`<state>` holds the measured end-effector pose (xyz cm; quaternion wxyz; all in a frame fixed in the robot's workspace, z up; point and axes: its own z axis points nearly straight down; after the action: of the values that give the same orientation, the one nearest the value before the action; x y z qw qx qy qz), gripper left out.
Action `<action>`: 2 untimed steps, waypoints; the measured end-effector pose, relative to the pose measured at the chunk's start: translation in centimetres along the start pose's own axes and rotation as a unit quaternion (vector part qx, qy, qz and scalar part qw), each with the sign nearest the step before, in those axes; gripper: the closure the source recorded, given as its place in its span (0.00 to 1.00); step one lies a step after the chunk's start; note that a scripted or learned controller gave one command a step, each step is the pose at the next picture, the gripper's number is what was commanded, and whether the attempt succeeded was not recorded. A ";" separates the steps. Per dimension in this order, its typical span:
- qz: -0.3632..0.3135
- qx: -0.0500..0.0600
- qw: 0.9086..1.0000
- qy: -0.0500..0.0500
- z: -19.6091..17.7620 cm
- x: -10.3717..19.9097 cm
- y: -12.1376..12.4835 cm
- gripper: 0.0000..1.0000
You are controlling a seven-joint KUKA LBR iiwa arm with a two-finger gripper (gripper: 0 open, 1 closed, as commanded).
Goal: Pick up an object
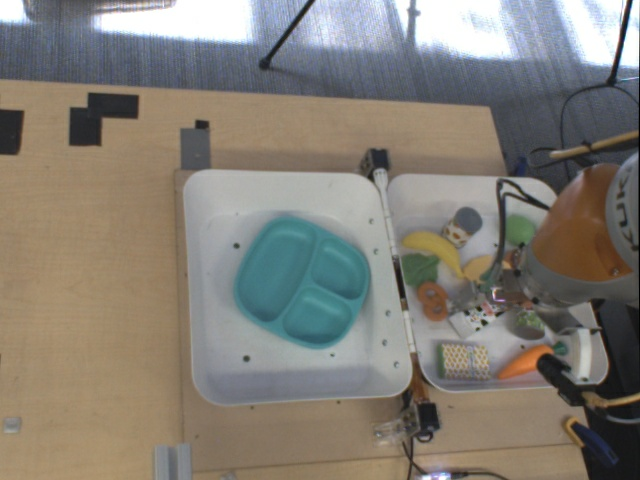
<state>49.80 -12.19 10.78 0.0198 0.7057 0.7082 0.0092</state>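
Note:
My gripper [487, 301] is low in the middle of the right bin [430, 368], below the orange-banded wrist [580, 243]. It sits among several small toys. A yellow banana [432, 247] and a green piece [419, 268] lie to its left, with an orange ring [432, 301] just beside it. A patterned block [465, 360] and an orange carrot [523, 362] lie nearer the front wall. A small grey-and-white figure [462, 226] and a green ball [519, 229] rest toward the back. The arm hides what lies directly under the gripper.
In the left bin [215, 368] a teal divided plate [303, 280] lies flat. A black clamp [376, 160] marks the rear end of the ridge between the bins. Cables hang at the bench's front edge [410, 428] and far right.

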 end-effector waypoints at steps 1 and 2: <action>0.001 -0.007 1.000 -0.004 -1.4 -0.3 0.4 1.00; 0.001 -0.007 1.000 -0.004 -1.3 -0.3 0.4 0.00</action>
<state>50.16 -12.46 12.12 0.0274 0.7061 0.7075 0.0114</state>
